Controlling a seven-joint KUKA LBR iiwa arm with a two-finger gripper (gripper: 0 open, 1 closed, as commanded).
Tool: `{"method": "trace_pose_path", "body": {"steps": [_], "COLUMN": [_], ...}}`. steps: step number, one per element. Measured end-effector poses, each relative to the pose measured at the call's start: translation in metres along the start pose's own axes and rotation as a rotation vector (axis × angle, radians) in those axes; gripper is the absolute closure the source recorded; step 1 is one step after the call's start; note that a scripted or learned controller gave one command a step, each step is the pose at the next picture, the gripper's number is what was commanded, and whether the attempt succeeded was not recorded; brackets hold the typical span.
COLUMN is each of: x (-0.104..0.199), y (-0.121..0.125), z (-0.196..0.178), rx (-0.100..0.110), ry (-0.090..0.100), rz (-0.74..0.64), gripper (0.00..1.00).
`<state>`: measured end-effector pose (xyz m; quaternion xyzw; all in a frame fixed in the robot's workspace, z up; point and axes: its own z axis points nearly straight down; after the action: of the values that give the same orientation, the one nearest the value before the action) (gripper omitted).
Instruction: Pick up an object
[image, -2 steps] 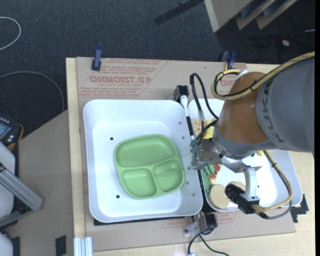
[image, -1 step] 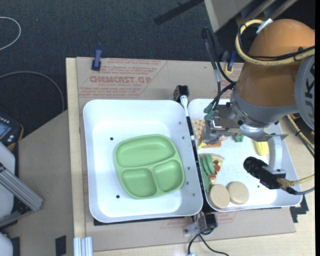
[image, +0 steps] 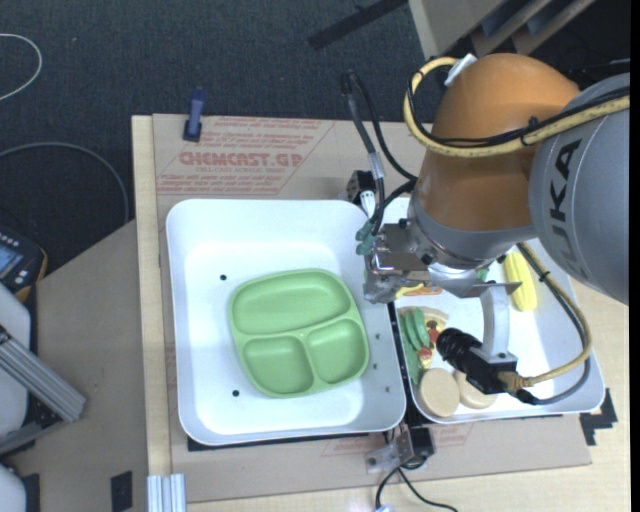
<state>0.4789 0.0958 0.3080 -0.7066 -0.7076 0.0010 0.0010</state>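
Over the right bin (image: 590, 385) hangs the arm (image: 520, 170), its orange band and grey wrist covering most of that bin. Whether the gripper (image: 400, 272) is apart or together I cannot tell, as the wrist hides it. Below it lie small things: a yellow piece (image: 520, 280), green pieces (image: 415, 330) and two pale discs (image: 438, 393). Beside them, the left bin (image: 200, 300) holds a green divided tray (image: 297, 330), lying flat and apart from the arm.

Divided tray (image: 296, 332) in left bin (image: 190, 300), beside right bin (image: 570, 385)
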Motion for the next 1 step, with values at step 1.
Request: {"method": "trace_pose_path", "body": {"steps": [1], "x": [-0.0121], "y": [0.0009], "z": [-0.1415], "rx": [-0.017], "ry": [0.002], "rz": [0.0], "gripper": [1.0]}}
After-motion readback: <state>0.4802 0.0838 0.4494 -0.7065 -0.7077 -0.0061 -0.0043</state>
